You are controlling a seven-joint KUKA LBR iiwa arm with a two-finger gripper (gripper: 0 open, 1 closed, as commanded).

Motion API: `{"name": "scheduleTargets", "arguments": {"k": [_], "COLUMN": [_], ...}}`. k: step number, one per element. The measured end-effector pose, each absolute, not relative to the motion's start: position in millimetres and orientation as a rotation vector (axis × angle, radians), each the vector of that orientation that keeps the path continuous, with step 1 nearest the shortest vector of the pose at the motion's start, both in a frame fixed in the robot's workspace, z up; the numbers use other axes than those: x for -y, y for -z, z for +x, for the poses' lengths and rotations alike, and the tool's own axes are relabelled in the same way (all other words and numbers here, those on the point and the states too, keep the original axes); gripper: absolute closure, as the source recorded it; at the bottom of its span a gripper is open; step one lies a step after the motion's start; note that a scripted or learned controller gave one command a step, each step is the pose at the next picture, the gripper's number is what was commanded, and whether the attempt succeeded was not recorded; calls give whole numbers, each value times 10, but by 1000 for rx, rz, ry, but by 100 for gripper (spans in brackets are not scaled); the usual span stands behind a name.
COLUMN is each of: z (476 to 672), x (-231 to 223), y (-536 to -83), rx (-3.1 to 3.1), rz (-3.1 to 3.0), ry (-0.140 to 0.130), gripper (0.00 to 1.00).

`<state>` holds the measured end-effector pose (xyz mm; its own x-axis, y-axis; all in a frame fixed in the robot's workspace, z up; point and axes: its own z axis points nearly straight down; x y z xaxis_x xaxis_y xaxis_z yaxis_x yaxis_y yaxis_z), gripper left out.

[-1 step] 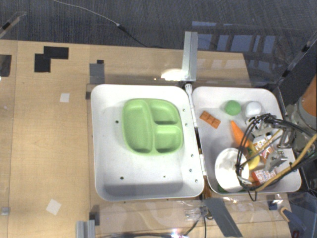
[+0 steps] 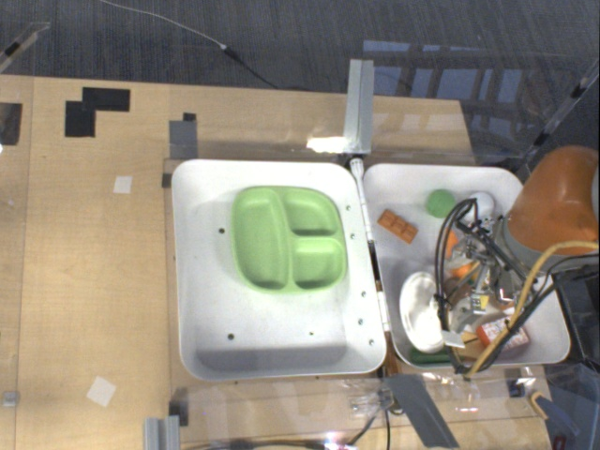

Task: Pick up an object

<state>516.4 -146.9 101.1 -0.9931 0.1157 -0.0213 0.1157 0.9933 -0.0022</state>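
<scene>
My gripper [image 2: 466,287] is low in the right bin [image 2: 412,178], reaching in from the right under the orange wrist band [image 2: 560,204], with cables looped around it. It hangs over a cluster of small items: an orange piece [image 2: 458,270], a white bowl [image 2: 422,313] just to its left and a red and white packet [image 2: 495,332] to its lower right. The wrist and cables hide what lies directly under it. A green ball [image 2: 441,202] and a brown block [image 2: 397,225] lie apart, toward the bin's far left.
The left bin [image 2: 202,345] holds a green divided plate [image 2: 286,238] near its middle. A metal post [image 2: 359,106] stands behind the seam between the bins. Black markers sit on the wooden bench [image 2: 84,279] at far left.
</scene>
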Motion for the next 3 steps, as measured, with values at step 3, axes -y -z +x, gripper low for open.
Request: {"name": "scheduleTargets", "arguments": {"k": [3], "z": [5886], "x": [1241], "y": [-929], "rx": [-3106], "rz": [260], "ry": [8], "gripper": [0]}}
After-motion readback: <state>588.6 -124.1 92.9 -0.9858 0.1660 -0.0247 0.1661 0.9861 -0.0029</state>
